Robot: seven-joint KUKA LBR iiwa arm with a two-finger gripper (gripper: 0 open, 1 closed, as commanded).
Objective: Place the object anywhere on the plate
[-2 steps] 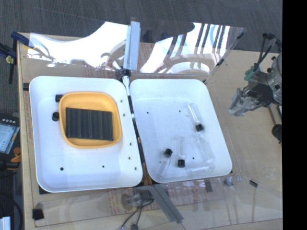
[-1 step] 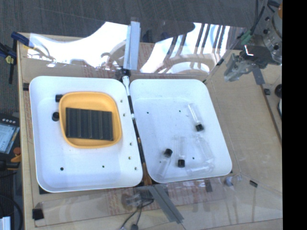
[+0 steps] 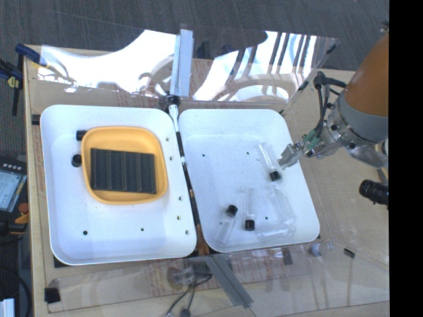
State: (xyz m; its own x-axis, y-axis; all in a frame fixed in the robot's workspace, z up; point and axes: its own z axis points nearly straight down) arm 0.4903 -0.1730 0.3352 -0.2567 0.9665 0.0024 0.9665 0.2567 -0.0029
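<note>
Floor: dark grey ribbed carpet or matting fills the top of the view, behind the bench.
Bench (image 3: 357, 243): pale wood top seen at a slant, with loose cables and small fittings along its front edge.
Shield (image 3: 264, 58): clear, shiny sheets stand behind the bins and throw bright glare and reflections of chair-like shapes.
Post (image 3: 182, 61): a grey upright bar rises at the back, on the line where the two bins meet.
Left bin (image 3: 59, 230): shallow, white, with rounded corners; a few small dark dots mark its floor.
Plate (image 3: 125, 164): yellow, rounded-square, lying in the left bin toward its back; a dark ribbed panel covers its middle.
Right bin (image 3: 218, 144): white, touching the left bin along a dark seam.
Tubes (image 3: 268, 160): several clear vials with black caps lie scattered in the right bin, one near the right wall and others toward the front (image 3: 228, 220); none is on the plate.
Arm (image 3: 370, 84): grey with an orange band, reaching in from the right, over the right bin's right edge.
Gripper (image 3: 289, 156): low over the right bin, just beside the cap end of the vial near the wall; too small to tell whether it is apart or closed, or whether it touches the vial.
Device (image 3: 10, 183): a dark gadget with a small screen lies at the far left edge.
</note>
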